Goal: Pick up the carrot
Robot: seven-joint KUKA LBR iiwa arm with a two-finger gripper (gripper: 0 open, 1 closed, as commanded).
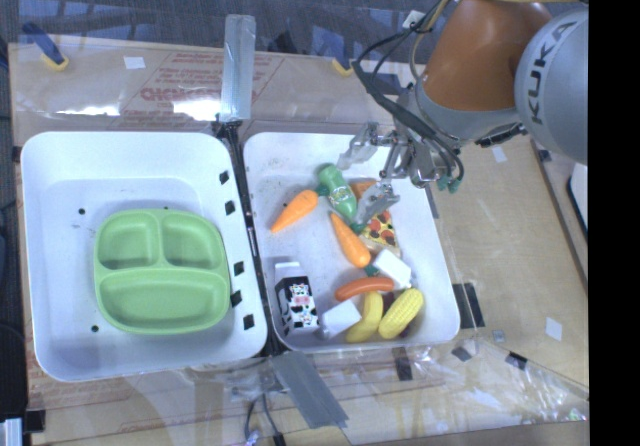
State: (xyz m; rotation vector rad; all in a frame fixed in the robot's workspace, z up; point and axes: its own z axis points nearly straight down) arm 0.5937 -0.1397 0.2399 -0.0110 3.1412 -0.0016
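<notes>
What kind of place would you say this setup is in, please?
Probably a robotics lab bench for pick-and-place trials: a KUKA arm reaches over two white bins, toy food such as a carrot fills one, and a green divided plate sits in the other.

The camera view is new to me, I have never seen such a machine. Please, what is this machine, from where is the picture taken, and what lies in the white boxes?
The picture is taken from above the bench, at a slant. The grey and orange machine is a robot arm reaching in from the right; its gripper hangs over the right bin. That bin has toy food: two carrots, a green bottle, corn, a banana, a sausage. The left bin has a green tray. No item shows between the gripper's fingers.
</notes>
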